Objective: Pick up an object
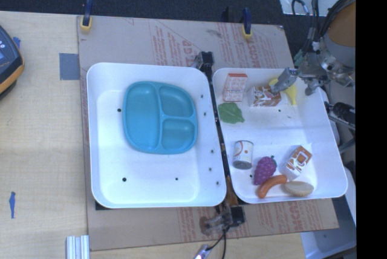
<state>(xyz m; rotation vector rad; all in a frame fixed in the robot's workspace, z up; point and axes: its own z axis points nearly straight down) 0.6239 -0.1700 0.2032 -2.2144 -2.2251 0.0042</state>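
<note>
The right bin (314, 124) holds several small items. My gripper (296, 85) hangs over its far right corner, reaching in from the right. Its fingers stand apart, one finger (283, 82) by a patterned snack packet (264, 96) and the other nearer the bin's right wall. A yellow object (292, 94) lies just below and between them; nothing looks gripped. A white and red box (234, 87) and a green leaf (230, 112) lie to the left. At the near end are a small can (243, 155), purple grapes (264, 169), a carton (297, 161), a sausage (271, 186) and a tan bread roll (298, 189).
The left bin (103, 149) holds a blue divided plate (160, 117). A ridge (216, 131) with a black clamp at each end separates the two bins. Cables and arm hardware crowd the right edge beyond the right bin. A device (7, 64) sits at the far left of the bench.
</note>
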